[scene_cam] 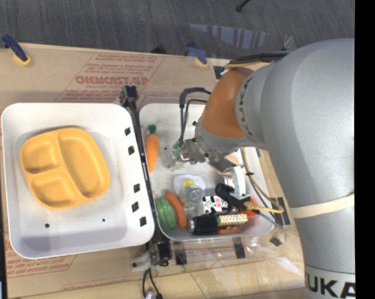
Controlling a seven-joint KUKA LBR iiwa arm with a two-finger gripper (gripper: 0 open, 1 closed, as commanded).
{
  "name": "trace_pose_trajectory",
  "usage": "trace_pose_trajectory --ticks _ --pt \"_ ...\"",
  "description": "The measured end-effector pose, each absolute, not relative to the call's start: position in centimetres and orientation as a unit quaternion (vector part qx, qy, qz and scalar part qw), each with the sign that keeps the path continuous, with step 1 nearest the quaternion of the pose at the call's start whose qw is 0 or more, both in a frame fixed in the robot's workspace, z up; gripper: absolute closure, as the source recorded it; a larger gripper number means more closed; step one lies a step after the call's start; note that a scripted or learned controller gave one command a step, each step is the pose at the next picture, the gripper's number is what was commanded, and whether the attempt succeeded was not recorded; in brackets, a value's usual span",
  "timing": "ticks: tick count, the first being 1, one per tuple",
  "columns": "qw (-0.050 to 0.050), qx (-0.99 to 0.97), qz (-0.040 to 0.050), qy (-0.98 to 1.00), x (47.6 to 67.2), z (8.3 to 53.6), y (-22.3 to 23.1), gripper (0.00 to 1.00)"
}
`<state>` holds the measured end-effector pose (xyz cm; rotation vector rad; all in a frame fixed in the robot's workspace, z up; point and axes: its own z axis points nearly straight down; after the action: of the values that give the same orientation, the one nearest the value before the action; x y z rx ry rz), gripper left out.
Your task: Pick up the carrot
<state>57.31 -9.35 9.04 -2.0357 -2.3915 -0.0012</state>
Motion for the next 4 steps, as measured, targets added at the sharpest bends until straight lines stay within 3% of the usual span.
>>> trace_pose_trajectory --ticks 1,2,3,4 --pt "-0.002 -0.544 -0.0018 -0.839 47.9 9.3 -10.6 1.0" --pt "-0.003 -0.426 -0.0029 -0.905 48.0 9.3 -12.0 1.0" --pt "-0.004 -0.428 -0.0002 -0.904 48.0 9.3 -12.3 0.0" --pt "-0.009 -0.495 -0.0003 -0.869 48.9 23.5 -17.8 0.0"
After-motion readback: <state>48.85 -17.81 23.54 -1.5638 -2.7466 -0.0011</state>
